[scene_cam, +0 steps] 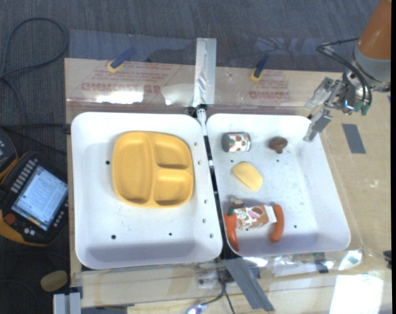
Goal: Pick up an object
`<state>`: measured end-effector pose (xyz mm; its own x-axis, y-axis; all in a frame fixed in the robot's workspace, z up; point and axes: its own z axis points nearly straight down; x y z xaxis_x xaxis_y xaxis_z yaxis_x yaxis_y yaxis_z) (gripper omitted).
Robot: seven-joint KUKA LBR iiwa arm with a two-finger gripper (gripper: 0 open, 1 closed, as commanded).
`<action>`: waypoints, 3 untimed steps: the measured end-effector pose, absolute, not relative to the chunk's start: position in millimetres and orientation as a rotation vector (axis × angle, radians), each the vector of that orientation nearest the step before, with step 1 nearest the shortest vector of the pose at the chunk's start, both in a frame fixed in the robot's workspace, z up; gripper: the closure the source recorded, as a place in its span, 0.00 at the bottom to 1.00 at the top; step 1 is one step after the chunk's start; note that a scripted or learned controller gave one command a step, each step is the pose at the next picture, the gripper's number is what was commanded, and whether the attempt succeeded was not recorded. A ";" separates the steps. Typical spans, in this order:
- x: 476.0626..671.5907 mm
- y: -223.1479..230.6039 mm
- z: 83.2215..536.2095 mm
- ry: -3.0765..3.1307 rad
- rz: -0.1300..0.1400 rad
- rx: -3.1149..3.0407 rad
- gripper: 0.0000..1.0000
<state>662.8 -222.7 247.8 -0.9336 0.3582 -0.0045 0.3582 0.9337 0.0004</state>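
Two white bins (86, 195) on wood bench (368, 195), dk carpet (119, 5) behind

Readable text: none legible.
Red print runs along the clear sheet (119, 87) at the far edge of the table, behind both bins, but it's reversed/blurred and can't be made out. The small can (237, 142) and the carton (254, 217) in the right bin (328, 195) carry printed labels, too small to read. The handheld screen (39, 196) at left is glare only.
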 end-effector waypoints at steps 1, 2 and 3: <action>554.1 -224.0 228.5 3.108 -0.003 0.446 0.00; 601.7 -223.6 236.2 3.121 -0.003 0.327 0.00; 650.3 -222.1 234.0 3.118 0.001 0.349 0.00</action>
